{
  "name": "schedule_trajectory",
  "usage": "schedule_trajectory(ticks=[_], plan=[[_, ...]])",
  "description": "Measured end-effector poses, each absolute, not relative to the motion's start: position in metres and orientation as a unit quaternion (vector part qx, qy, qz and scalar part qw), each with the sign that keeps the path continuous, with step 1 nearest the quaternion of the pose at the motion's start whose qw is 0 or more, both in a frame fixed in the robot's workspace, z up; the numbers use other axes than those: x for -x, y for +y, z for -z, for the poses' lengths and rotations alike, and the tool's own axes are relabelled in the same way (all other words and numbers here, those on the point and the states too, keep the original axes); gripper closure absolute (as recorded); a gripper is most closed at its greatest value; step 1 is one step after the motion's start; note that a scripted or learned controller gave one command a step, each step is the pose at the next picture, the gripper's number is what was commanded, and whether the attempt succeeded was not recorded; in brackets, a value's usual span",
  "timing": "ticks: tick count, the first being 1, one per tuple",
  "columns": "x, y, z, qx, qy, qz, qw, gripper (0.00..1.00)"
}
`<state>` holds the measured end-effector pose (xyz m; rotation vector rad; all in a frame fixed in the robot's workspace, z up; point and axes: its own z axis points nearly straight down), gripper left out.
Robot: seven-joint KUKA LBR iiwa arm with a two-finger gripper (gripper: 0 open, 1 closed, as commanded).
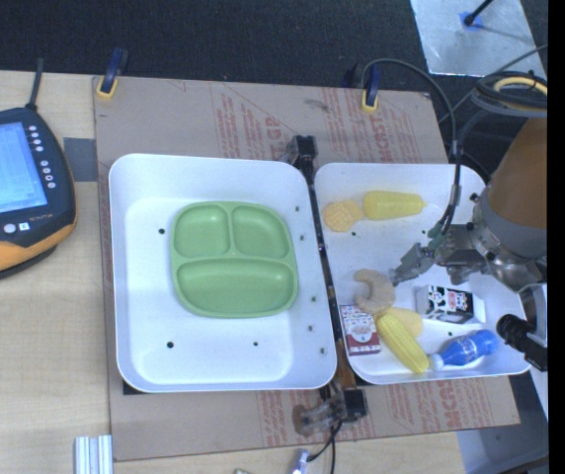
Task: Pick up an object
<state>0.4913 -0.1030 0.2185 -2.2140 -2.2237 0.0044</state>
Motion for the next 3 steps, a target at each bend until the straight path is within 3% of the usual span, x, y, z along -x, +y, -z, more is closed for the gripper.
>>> schedule_trajectory(ticks=[1, 2, 3], plan=[[-0.533, -0.097, -0.135, 0.705, -0.709, -0.0026, 0.002, 0.00], [-0.559, -0.100, -0.091, 0.705, -0.710, -0.0019, 0.001, 0.00], [-0.560, -0.099, -0.091, 0.705, -0.709, -0.0013, 0.000, 0.00]])
